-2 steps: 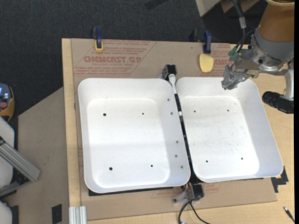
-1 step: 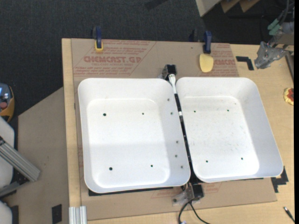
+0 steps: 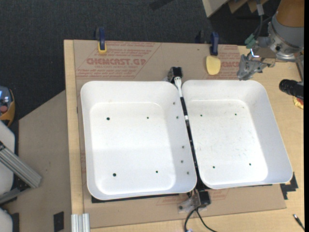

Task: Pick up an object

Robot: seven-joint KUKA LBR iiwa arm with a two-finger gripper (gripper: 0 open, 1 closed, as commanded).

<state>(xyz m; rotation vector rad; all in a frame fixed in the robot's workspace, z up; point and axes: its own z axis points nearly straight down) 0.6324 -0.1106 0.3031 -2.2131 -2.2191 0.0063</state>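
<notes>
My gripper hangs at the upper right, over the brown board just beyond the far edge of the right white bin. Nothing shows beneath it or in its grasp. A small pale yellow rounded thing lies on the board behind that bin's far left corner, about a hand's width to the left of the gripper and apart from it. The left white bin sits alongside, separated from the right one by a black strip.
Two blue clamps grip the board's far edge. The brown board carries red lettering. A metal rail lies at the lower left, and a small connector with a cable sits at the front between the bins.
</notes>
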